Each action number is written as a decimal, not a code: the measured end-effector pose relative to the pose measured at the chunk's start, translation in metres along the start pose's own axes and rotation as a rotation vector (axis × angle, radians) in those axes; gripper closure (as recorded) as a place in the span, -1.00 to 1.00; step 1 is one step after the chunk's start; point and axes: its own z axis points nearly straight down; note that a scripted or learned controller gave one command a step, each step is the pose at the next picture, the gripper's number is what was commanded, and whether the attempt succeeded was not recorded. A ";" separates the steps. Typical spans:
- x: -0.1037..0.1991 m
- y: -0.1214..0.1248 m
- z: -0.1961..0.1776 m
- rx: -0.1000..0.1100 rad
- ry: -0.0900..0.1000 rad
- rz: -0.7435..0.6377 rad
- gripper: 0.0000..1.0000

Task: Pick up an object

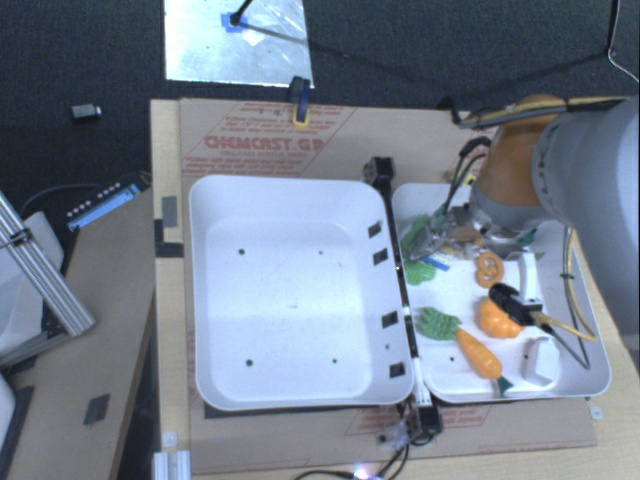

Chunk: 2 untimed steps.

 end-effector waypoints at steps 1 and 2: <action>-0.059 -0.049 -0.044 0.007 -0.004 0.013 -1.00; -0.020 -0.088 0.004 0.014 0.004 0.007 -1.00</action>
